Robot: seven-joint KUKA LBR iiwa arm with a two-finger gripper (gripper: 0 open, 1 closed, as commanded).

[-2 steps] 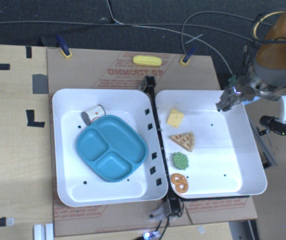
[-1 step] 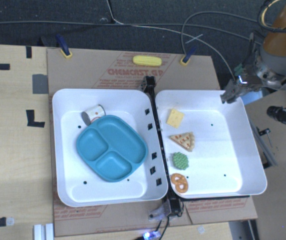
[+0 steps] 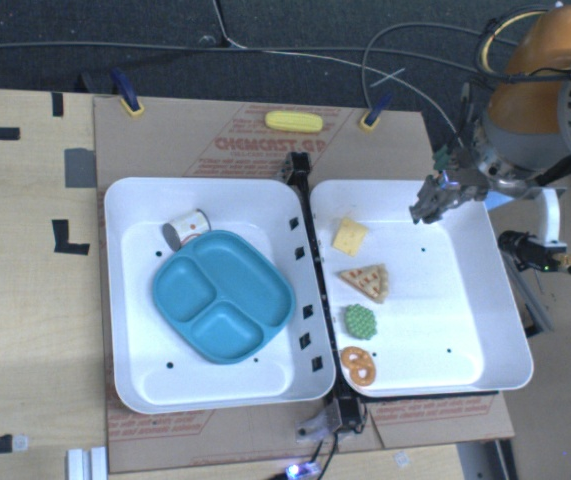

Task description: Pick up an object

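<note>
The gripper (image 3: pixel 431 208), its grip state impossible to tell, hovers at the right bin's (image 3: pixel 465 298) 1 o'clock, likely staging above 4 food pieces lined along 9 o'clock.

Tray (image 3: pixel 223 296) in left bin (image 3: pixel 125 298), claw (image 3: pixel 428 208) over right bin (image 3: pixel 465 308).

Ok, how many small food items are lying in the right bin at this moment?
4, in a column along its left side: a yellow cheese block at the top, a pizza slice below it, a green round piece next, and a pretzel nearest the bottom. None looks hidden.
</note>
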